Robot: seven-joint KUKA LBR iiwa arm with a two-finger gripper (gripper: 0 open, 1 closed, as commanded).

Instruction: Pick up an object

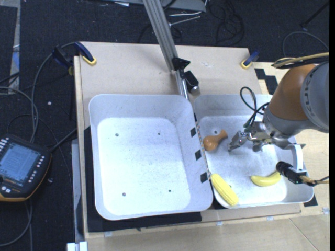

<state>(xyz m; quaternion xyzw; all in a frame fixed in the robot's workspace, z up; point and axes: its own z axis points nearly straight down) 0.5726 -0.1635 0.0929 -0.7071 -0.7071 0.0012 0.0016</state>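
**Ana:** Over the right bin (251,123), the gripper (236,141) hangs low, pointing toward the brown pear-shaped piece (213,140) near the divider. Grey arm (298,95) reaching in from the right, orange band plain to see.

**Ben:** Has it got anything?

**Ana:** Nothing that I can see between the fingers. They look parted a little, tips spread, with bare white bin floor showing under them. The brown piece lies just beside the tips, apart from them, stem end turned toward the gripper.

**Ben:** So where does that leave the pick?

**Ana:** Early, I'd judge. Every object is lying on the bin floor: the brown piece by the divider, the corn cob (224,189) down at the near-left corner, the banana (266,179) along the near edge. Nothing lifted, nothing clamped.

**Ben:** And what's left?

**Ana:** All of it, really: closing the last gap, getting the fingers either side of something, squeezing, raising it clear. The brown piece looks the likeliest target, being nearest.

**Ben:** And the left bin (141,156)?

**Ana:** Plays no part at this moment.
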